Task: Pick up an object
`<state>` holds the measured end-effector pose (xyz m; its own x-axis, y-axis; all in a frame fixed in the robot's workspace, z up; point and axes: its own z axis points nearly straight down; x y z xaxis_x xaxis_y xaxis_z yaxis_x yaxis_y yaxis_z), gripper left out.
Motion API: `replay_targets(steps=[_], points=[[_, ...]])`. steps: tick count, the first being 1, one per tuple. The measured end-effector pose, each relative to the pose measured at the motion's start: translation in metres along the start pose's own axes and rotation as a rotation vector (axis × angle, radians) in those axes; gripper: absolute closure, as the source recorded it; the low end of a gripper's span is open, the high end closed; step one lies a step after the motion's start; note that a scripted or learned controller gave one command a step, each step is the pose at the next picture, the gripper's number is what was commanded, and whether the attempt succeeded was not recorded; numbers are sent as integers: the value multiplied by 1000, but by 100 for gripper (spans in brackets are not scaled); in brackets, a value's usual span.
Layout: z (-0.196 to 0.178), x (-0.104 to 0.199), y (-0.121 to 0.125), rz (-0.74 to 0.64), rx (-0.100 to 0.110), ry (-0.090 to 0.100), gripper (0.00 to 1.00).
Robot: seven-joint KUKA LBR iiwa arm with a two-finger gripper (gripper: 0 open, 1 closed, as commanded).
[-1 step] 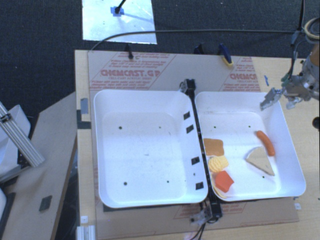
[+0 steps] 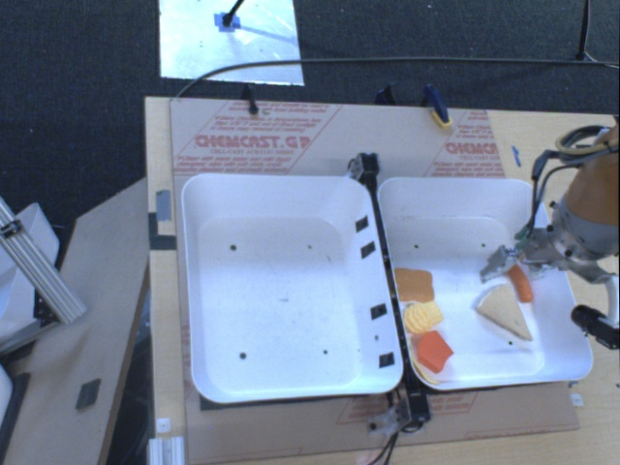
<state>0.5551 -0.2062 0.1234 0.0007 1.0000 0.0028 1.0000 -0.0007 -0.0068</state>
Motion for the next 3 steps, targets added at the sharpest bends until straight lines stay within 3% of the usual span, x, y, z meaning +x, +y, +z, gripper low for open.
replay_targets(steps=[1, 2, 3], points=[[34, 35, -31, -2, -29, -17, 0], [38, 13, -52, 1, -8, -4, 0], [28, 15, -50, -1, -10, -4, 100]])
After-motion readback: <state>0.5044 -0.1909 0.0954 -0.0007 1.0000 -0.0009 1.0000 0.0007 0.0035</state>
